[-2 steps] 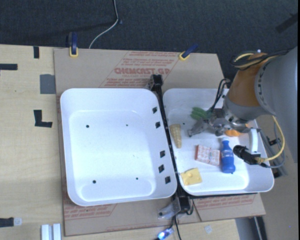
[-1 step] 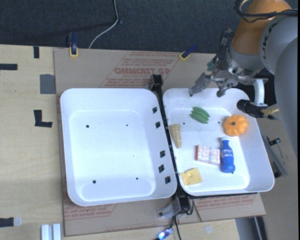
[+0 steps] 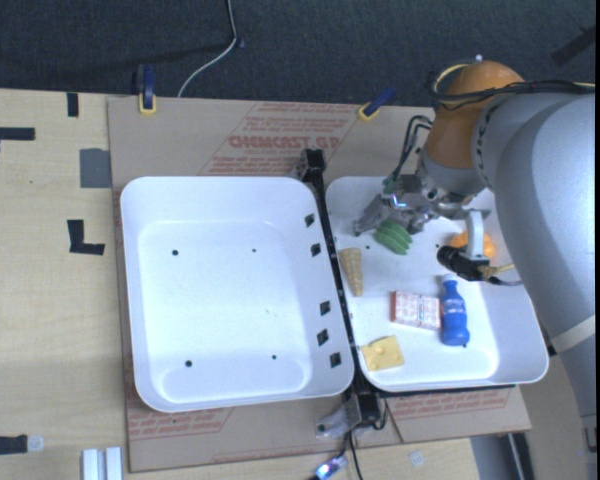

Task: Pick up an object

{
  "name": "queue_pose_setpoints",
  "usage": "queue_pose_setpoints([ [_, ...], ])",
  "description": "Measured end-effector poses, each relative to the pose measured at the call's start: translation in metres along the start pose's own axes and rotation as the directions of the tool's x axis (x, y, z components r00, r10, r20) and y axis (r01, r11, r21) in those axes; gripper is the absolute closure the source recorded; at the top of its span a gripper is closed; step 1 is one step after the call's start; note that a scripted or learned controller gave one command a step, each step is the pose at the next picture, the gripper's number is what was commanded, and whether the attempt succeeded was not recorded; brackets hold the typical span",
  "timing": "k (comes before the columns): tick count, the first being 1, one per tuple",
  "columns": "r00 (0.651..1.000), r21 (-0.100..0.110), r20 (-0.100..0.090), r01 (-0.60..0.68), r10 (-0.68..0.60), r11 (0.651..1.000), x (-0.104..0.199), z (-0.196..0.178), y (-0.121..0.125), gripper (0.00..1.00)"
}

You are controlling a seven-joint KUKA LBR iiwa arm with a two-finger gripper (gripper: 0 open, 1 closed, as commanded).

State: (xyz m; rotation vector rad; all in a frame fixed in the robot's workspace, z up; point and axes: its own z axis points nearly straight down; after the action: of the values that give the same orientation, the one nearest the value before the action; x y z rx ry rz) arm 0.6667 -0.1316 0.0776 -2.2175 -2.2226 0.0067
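The claw hangs low over the upper left of the right bin with the green toy just below and touching or nearly touching it, though whether it is clenched I cannot tell.

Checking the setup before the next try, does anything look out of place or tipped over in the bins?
The blue plastic bottle lies on its side in the right white bin, beside a pink patterned card. A yellow wedge rests against the left wall. Nothing looks spilled or damaged.
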Motion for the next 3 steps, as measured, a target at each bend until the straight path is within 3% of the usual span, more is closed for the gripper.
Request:
queue_pose_setpoints([
  [1,1.0,-0.005,0.001,0.002,-0.002,1.0,0.0,-0.018,0.002,1.0],
  [2,1.0,-0.003,0.0,-0.005,0.005,1.0,-0.013,-0.071,-0.071,1.0],
  [3,1.0,-0.007,-0.003,0.005,-0.005,1.0,0.061,-0.144,-0.097,1.0],
])
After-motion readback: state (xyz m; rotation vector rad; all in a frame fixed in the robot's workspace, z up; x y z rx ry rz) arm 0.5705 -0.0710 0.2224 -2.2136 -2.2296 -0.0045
